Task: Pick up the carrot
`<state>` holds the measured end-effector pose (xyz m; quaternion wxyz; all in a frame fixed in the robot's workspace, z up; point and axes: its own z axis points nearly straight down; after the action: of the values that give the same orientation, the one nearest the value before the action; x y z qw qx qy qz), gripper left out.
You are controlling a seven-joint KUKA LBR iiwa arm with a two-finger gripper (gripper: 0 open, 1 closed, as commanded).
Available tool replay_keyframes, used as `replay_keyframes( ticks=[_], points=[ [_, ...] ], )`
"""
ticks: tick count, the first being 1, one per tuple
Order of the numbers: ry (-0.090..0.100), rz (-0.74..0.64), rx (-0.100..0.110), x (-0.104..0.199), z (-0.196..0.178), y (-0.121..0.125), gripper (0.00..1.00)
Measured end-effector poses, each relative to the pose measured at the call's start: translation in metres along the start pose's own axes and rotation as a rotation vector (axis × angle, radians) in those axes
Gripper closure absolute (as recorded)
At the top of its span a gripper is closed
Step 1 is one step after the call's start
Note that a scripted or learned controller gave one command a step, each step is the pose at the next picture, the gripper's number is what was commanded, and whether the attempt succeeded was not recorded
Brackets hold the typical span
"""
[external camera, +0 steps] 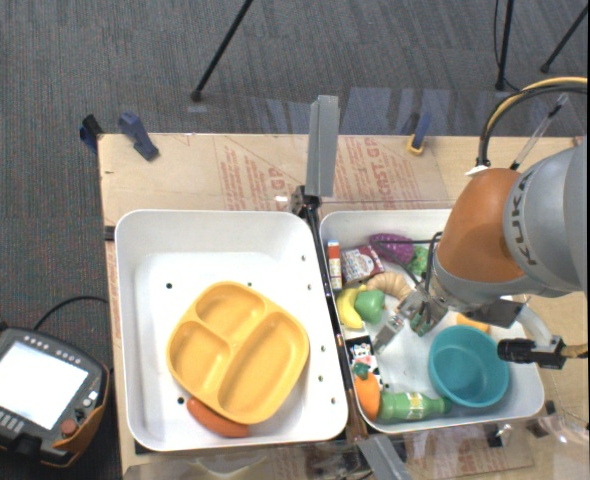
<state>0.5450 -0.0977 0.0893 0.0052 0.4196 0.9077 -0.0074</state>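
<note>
The arm (515, 238) reaches in over the right bin (531, 400), and the claw (407, 320) hangs low among the clutter near the bin's centre. From this angle it cannot be told whether the claw is apart or together, and nothing can be seen clamped in it. The carrot (368, 396) lies at the front left corner of the right bin, against the wall that divides the two bins: an orange body with a green tuft at its upper end. It is just beside a green bottle (413, 405) lying on its side along the front wall, and just below a small black-and-white card (360, 353). The carrot rests on the bin floor and is apart from the claw, which sits above and to the right of it, nearer the yellow lemon-like item (349, 309) and the teal bowl (467, 366). In the left bin (140, 268) a yellow divided plate (238, 351) lies over an orange item (218, 420) that shows at its front edge; this belongs to no step of the task. Task status, as judged: the grasp is not made and the lift is not begun. Remaining steps are to bring the claw over the front left corner, descend on the carrot clear of the bottle and the dividing wall, close, and lift.
</note>
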Motion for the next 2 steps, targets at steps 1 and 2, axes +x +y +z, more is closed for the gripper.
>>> replay_keyframes(
  ticks=[1, 2],
  points=[
    [0.000, -0.001, 0.000, 0.0002, 0.0000, 0.0002, 0.00],
    [0.000, -0.001, 0.000, 0.0002, 0.0000, 0.0002, 0.00]
  ],
)
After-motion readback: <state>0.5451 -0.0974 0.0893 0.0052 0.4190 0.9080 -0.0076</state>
